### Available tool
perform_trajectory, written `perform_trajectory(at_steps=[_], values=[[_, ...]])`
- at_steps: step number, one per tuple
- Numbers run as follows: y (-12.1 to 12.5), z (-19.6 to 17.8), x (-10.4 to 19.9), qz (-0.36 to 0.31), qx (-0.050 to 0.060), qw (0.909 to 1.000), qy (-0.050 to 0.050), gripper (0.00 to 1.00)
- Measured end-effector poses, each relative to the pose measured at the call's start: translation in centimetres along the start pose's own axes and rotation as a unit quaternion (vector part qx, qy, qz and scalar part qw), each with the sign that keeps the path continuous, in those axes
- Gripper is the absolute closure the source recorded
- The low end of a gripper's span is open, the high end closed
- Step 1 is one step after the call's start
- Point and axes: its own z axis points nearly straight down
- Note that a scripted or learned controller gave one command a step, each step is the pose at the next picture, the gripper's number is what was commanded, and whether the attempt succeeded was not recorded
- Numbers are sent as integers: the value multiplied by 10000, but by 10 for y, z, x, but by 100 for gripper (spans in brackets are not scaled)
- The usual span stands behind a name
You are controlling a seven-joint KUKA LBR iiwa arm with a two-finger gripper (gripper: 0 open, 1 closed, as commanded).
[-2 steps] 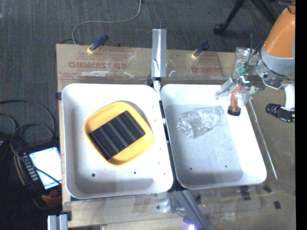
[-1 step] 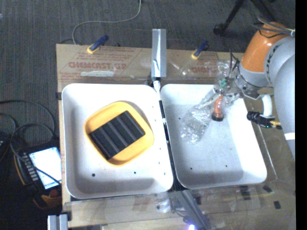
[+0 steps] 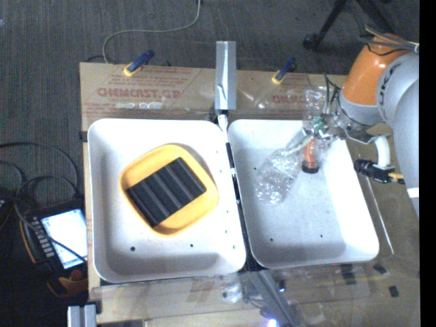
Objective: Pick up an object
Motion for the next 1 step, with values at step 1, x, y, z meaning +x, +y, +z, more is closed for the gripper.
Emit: perform_trajectory(at_steps=[1], values=[[1,1,1,-666,31,9978,-18,0]])
